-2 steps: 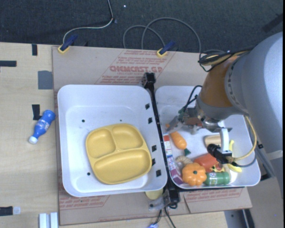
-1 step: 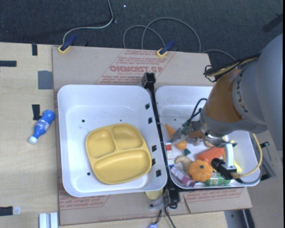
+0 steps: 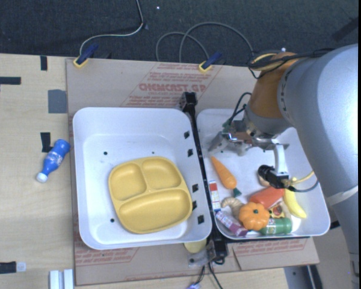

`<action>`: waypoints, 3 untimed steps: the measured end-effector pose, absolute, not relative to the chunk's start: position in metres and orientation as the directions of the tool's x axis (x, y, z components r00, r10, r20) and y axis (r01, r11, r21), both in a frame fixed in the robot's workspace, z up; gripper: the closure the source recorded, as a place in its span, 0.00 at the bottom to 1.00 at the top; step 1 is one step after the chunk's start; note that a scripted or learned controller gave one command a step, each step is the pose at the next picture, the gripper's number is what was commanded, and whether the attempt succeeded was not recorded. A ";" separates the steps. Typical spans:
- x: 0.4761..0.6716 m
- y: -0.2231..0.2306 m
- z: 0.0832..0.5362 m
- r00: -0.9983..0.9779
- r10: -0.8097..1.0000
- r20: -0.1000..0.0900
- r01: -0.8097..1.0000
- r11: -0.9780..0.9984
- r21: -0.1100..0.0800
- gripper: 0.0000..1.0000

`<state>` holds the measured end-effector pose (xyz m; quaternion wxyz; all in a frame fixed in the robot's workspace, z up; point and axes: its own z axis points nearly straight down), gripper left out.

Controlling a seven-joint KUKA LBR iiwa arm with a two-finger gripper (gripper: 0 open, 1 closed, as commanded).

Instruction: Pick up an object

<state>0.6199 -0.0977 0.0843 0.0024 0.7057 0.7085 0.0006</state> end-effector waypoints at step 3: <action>0.498 -0.222 0.237 0.004 1.000 -0.009 1.000 -0.004 0.008 0.00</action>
